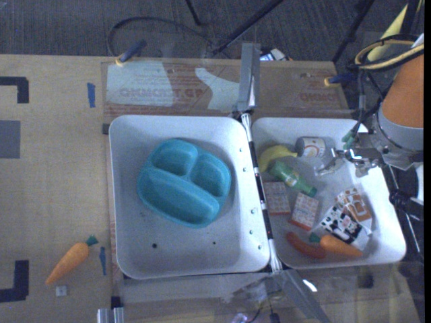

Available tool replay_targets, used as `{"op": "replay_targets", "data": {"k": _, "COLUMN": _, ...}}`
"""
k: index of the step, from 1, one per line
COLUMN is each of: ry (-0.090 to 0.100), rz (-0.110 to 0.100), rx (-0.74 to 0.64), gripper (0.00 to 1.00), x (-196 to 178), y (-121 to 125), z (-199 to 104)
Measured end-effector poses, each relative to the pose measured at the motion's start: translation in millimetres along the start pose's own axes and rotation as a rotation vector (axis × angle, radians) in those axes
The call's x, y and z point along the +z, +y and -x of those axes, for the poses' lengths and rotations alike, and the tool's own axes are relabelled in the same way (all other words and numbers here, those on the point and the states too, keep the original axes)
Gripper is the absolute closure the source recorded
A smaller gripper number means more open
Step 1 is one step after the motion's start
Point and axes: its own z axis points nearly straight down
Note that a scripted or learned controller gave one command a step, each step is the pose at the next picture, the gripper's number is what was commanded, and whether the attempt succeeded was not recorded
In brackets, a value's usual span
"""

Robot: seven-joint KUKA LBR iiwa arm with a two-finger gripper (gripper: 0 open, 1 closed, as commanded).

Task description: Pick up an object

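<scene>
The hand (345,159) is hanging over the upper right part of the right bin (394,244), its metal fingers (328,167) reaching toward the bin's middle; whether they are spread or pressed together I cannot tell, and nothing is showing between them.

Just beside the hand, toward the bins' shared wall, a small can (310,146) is lying on its side, grey with a pale label, its long axis running roughly across the picture. Next to it, farther from the hand, a yellow banana (275,155) is curving along the bin's upper left part. A green bottle (293,178) is lying just below the banana and below-left of the hand, its long axis slanting, with its narrow end pointing down toward the hand's side of the bin.

Below the bottle two small cards (291,203) are lying flat, near each other. Straight below the hand a black-and-white patterned packet (345,225) is resting, with an orange-and-white box (355,203) touching its upper edge. At the bin's near edge a carrot (337,245) is lying with its tip pointing away from the shared wall, and a red sausage (304,245) is lying just beside it.

Well apart from the hand, the left bin (128,247) is holding a blue divided tray (184,182). Farthest off, another carrot (69,261) is lying on the bench (54,180).
</scene>
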Motion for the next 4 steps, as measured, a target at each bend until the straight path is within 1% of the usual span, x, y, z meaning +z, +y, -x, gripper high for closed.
{"op": "replay_targets", "data": {"k": 1, "ry": 0.0, "rz": 0.0, "rx": -0.092, "gripper": 0.0, "x": 59, "y": 6, "z": -25}}
{"op": "replay_targets", "data": {"k": 2, "ry": 0.001, "rz": -0.001, "rx": -0.305, "gripper": 0.0, "x": 104, "y": -15, "z": -27}}
{"op": "replay_targets", "data": {"k": 3, "ry": -0.001, "rz": 0.003, "rx": -0.302, "gripper": 1.0, "x": 94, "y": -15, "z": -25}}
{"op": "replay_targets", "data": {"k": 4, "ry": -0.002, "rz": 0.002, "rx": 0.012, "gripper": 1.0, "x": -52, "y": -9, "z": -97}}
